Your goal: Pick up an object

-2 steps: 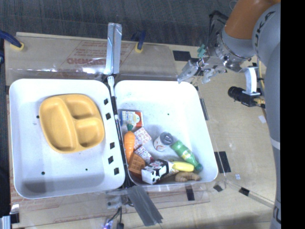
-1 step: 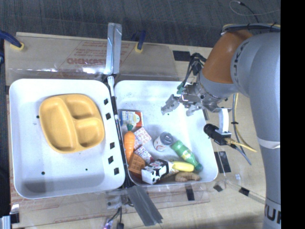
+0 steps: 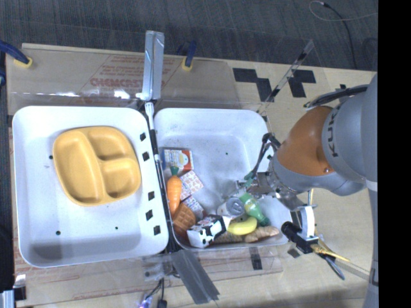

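Note:
My gripper reaches down into the right bin near its right front corner, under the orange-banded wrist. Just below it lie a green bottle and a yellow banana. A pale grey round object sits right beside the gripper. Along the bin's left side lie an orange carrot, a small red-and-green carton, a patterned packet and a bread-like piece. A black-and-white cow toy and a brown stick-like item rest at the front edge.
The left bin holds a yellow divided plate. A metal divider post stands at the back between the bins. Black clips line the shared wall. The arm's body covers the bench right of the right bin.

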`<state>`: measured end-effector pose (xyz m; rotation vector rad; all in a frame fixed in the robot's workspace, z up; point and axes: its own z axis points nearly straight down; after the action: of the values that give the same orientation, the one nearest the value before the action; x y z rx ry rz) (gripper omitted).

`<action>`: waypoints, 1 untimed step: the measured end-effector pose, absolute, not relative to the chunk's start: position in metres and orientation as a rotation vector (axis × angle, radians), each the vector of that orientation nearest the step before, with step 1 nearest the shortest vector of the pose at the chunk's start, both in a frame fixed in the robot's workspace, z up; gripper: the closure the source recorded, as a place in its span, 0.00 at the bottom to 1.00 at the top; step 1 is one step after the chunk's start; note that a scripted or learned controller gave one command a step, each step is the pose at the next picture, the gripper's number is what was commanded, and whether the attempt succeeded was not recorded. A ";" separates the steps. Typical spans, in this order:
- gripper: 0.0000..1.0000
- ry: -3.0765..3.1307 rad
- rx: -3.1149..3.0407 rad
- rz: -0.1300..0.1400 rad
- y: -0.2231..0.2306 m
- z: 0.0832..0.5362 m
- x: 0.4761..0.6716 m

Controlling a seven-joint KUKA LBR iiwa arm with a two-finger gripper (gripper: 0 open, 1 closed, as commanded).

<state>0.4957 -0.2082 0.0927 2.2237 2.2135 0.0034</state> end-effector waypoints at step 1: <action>1.00 2.221 2.215 0.001 -0.208 0.102 0.496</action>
<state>0.4961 -0.2081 0.1024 2.2151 2.2206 0.0009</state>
